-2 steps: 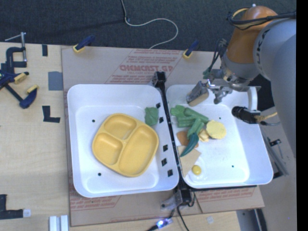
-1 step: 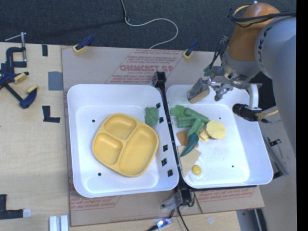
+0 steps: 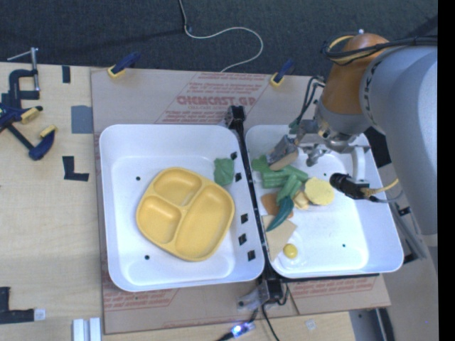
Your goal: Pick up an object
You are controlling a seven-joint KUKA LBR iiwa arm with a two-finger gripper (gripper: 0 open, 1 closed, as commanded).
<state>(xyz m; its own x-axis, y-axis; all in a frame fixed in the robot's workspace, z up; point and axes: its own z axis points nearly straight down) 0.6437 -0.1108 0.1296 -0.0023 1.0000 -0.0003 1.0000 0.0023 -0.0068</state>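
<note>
The arm [image 3: 370,84] reaches in from the right and hangs over the far part of the right bin [image 3: 355,258], its gripper [image 3: 297,146] low above the far end of a heap of small things; that looks like the approach to a pick, since the heap is the nearest cluster of loose pieces. Whether the gripper is spread or pressed together I cannot tell, and nothing shows clearly between its tips. The heap holds green pieces [image 3: 284,183], a yellow piece [image 3: 320,192], tan bits [image 3: 279,229] and a small yellow ball [image 3: 290,250], overlapping so that their outlines run together. In the left bin [image 3: 117,212] lies a yellow tray [image 3: 186,213], with a green lump [image 3: 225,170] just beyond it by the divider. The wrist covers the bin's far right corner
</note>
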